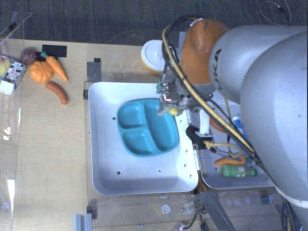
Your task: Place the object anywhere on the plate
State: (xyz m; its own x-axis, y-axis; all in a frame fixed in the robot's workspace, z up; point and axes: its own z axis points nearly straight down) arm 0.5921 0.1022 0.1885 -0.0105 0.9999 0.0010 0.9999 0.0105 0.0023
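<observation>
A blue divided plate (144, 126) lies in the left white bin (108, 177), slightly right of its middle. My gripper (168, 107) hangs over the plate's upper right rim, below the orange wrist band. A small yellowish object (173, 111) shows between the fingertips, just above the rim. The fingers are shut on it. The big grey arm covers most of the right side of the view.
The right bin (231, 183) holds a green bottle (238, 171), an orange carrot-like piece (230, 161) and a blue item (239, 125). A round yellow-white container (154, 56) stands behind the left bin. Toy pumpkin (41, 71), carrot (57, 67) and sausage (57, 92) lie on the bench far left.
</observation>
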